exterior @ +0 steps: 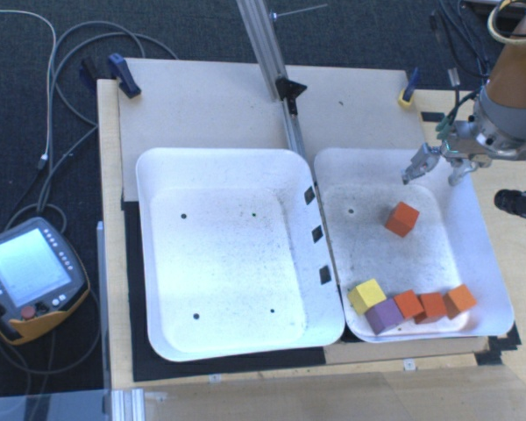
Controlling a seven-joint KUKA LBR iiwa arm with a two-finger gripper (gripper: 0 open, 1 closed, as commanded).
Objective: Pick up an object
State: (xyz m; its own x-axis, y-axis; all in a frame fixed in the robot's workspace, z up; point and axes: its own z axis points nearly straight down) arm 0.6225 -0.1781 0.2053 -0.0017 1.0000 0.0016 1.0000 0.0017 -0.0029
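Observation:
My gripper [438, 169] hangs over the far right part of the right bin [478, 226], fingers spread open with nothing between them. An orange cube [402, 218] lies alone in the middle of that bin, below and to the left of the gripper and apart from it. Along the bin's near edge sit a yellow cube [366, 295], a purple cube [385, 315] and three orange cubes [431, 306] in a row.
The left bin [158, 182] lies beside the right one. A metal pole [261, 33] slants down to the gap between the bins. A teach pendant [26, 274] rests on the floor at left. Clamps hold the board's far corners.

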